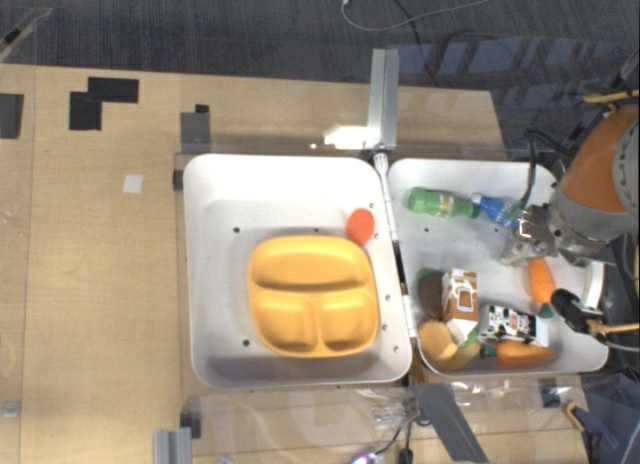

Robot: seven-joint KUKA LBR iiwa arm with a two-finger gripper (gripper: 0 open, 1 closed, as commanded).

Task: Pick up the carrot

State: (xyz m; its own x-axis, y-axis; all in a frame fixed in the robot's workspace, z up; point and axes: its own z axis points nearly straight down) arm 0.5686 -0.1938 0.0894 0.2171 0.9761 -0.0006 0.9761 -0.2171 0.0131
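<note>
Tabletop (90, 282): pale wood-grain surface, seen from above at a slant, well left of the hand (545, 252). Black square markings (100, 100) are set near its far left corner; a small pale tag (133, 184) is fixed below them. Floor (200, 7): dark grey carpet beyond the tabletop's far edge, crossed by a thin black cable (400, 14). Metal bracket post (384, 102): mounted upright at the far edge. Light: even, with soft shadows.

You see two white bins (200, 252) on a pale wood bench (90, 282). A yellow tray (312, 292) and an orange-red ball (360, 224) sit in one. An orange carrot (541, 280) and a green bottle (440, 203) with blue end lie in the other.
</note>
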